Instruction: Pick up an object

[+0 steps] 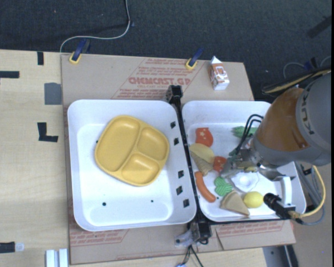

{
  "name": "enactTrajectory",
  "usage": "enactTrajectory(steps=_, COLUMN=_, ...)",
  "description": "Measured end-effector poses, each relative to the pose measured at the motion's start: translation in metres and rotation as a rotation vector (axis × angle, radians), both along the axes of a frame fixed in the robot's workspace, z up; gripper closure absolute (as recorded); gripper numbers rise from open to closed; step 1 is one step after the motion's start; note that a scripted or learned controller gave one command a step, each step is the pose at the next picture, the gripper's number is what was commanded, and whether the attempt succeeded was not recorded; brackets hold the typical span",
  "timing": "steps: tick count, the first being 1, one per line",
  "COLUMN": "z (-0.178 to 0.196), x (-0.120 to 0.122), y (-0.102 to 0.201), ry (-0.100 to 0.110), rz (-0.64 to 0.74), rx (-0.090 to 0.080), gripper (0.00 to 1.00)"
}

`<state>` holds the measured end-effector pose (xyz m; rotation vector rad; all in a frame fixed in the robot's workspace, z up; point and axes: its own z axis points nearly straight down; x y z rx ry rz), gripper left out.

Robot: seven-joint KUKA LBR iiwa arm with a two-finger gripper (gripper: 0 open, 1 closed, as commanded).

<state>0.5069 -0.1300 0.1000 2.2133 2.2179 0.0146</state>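
Observation:
The right bin (222, 109) holds several toy foods: a red piece (204, 136), a pale yellow wedge (201, 154), an orange carrot-like stick (205, 186), a green piece (223, 184), a tan wedge (234, 203), a yellow lemon (254, 199), a white item (246, 179) and a green item (239, 130) near the arm. My gripper (232, 164) reaches down into the middle of this bin, right beside a small red-orange piece (219, 163). The wrist hides the fingertips.
The left bin (83, 204) holds a yellow compartment plate (132, 149). A small carton (219, 74) lies on the cardboard behind the right bin. Two clamps (76, 53) hold the cardboard at the back edge. Cables trail at the right.

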Motion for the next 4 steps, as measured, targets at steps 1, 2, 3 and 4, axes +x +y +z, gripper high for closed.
enactTrajectory(steps=1, z=-0.001, x=-0.001, y=0.0, ry=0.003, rz=0.0, rx=0.0, gripper=0.0)
enactTrajectory(steps=2, z=-0.016, x=0.093, y=0.017, ry=0.009, rz=0.004, rx=-0.003, gripper=0.0)
enactTrajectory(steps=3, z=-0.016, x=0.143, y=0.034, ry=0.019, rz=0.0, rx=-0.003, gripper=0.0)
enactTrajectory(steps=4, z=-0.016, x=0.161, y=0.034, ry=0.019, rz=0.002, rx=-0.003, gripper=0.0)
